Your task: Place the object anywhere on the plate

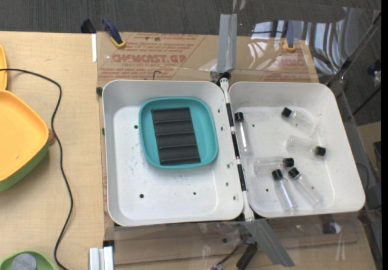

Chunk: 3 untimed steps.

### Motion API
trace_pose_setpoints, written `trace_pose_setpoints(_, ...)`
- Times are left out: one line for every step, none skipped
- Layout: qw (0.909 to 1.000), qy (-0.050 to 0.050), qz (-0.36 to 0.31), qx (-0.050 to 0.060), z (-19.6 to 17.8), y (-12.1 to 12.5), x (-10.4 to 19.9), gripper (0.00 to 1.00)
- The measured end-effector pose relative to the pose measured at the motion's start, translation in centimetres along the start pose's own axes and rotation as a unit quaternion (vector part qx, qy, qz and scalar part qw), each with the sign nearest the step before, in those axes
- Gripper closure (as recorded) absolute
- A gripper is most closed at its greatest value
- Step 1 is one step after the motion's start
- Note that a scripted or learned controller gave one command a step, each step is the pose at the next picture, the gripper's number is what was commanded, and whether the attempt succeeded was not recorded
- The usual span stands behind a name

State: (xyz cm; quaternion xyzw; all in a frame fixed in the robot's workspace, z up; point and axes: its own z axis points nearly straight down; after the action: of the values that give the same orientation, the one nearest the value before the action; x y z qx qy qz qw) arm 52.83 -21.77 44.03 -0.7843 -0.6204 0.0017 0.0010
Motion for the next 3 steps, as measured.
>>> trace_pose_setpoints(0.9963,0.0,0.086,0.0,0.0,-2.7,-0.3,0.0)
trace_pose_setpoints(0.9828,0.0,0.185,0.001,0.0,-4.9,-0.8,0.0)
trace_pose_setpoints(0.9631,0.0,0.269,-0.001,0.0,-4.9,-0.6,0.0)
